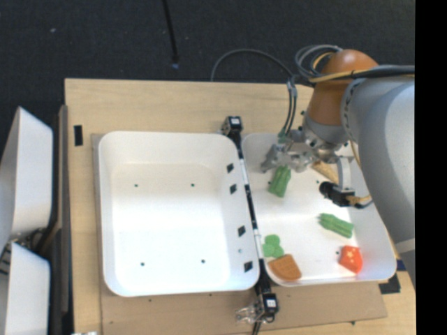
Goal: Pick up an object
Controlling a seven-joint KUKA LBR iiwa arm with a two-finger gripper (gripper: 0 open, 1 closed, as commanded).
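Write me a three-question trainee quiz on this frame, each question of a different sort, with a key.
1. True or false: the gripper is above the right bin.
2. Which object lies nearest the gripper?
A. the orange-brown piece
B. the green cylinder
C. the red piece
3. Fill in: the flat green piece lies in the ____ bin.

Key
1. True. The arm reaches in from the right and the gripper sits over that bin's far end.
2. B. The green cylinder lies just below the gripper in the view; whether it is gripped cannot be told.
3. right

Open floor mid right bin (307,208) between scattered toys (336,224).
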